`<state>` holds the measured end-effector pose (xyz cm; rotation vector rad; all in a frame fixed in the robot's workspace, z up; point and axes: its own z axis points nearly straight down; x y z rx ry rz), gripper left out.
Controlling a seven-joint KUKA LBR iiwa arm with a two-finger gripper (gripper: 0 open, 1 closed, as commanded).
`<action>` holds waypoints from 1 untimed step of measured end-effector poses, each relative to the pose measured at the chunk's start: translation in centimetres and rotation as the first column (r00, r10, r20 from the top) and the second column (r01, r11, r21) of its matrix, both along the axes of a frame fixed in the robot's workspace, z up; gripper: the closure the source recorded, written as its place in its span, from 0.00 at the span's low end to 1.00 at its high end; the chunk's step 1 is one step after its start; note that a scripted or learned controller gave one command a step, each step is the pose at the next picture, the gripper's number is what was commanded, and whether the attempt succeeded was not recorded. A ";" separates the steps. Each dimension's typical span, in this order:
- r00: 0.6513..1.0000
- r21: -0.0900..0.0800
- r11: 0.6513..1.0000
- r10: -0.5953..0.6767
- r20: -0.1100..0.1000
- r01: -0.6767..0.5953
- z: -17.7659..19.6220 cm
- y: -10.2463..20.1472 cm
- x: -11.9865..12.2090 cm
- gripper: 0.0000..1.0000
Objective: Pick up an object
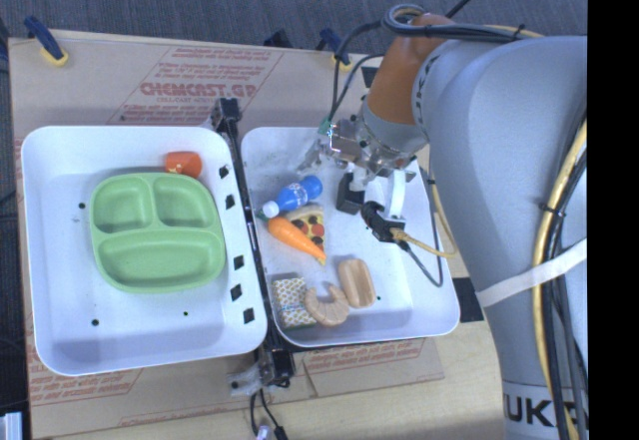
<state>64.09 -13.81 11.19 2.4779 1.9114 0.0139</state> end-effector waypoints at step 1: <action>0.985 -0.004 0.985 -0.170 0.017 0.170 -0.8 3.1 -4.1 0.00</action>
